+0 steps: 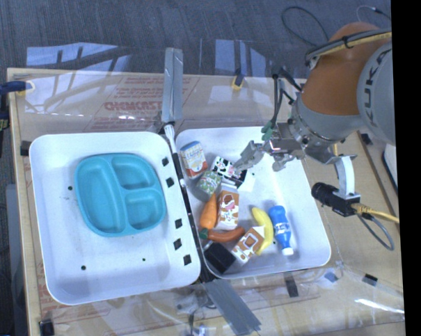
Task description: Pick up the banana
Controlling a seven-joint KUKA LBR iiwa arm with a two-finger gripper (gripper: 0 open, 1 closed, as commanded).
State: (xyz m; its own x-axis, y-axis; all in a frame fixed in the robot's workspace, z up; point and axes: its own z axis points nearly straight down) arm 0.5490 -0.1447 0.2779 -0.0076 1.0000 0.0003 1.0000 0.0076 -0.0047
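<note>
The yellow banana [263, 226] lies in the right bin [306, 215], toward its front, between a small brown carton [248, 243] and a blue-and-white bottle [283, 229]. My gripper [264, 159] hangs over the back half of the same bin, well behind the banana. Its fingers are spread apart and nothing is between them. The left finger [249, 155] reaches close to a black-and-white patterned item [228, 171].
The right bin also holds a white cup [194, 157], a green item [210, 183], an orange carrot [208, 213], a juice carton [228, 207], a brown-orange sausage shape [226, 234] and a black block [218, 256]. A blue divided plate [121, 193] lies in the left bin [54, 261].
</note>
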